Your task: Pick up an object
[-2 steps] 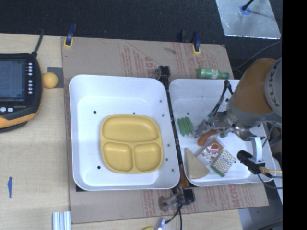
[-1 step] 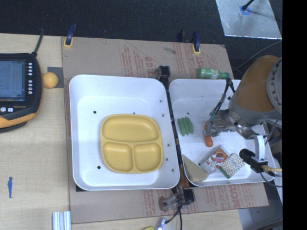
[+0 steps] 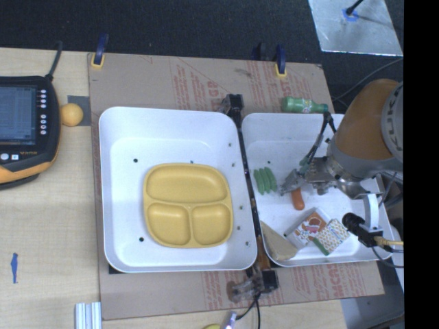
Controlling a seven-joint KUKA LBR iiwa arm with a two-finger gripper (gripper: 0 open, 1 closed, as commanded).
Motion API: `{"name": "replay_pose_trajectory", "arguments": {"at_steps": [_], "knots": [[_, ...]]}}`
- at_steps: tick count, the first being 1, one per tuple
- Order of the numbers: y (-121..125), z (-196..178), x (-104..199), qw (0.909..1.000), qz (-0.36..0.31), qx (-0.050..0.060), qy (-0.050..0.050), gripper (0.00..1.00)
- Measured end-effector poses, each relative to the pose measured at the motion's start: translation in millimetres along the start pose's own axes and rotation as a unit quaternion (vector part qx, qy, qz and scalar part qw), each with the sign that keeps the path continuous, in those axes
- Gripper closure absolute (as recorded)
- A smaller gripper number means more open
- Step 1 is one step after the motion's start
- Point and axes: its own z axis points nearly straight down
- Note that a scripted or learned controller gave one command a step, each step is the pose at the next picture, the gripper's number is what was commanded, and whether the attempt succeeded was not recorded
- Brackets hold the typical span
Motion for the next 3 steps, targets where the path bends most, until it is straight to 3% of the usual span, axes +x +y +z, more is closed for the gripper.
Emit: {"name": "replay_pose_trajectory", "arguments": {"at_steps": [1, 2, 3], "knots": [[0, -10, -1, 1.0, -0.002, 0.001, -0.001, 1.0], [0, -10, -1, 1.0, -0.002, 0.001, -0.001, 0.0], [10, 22, -4, 1.0, 0.002, 0.0, 0.001, 0.0]]}}
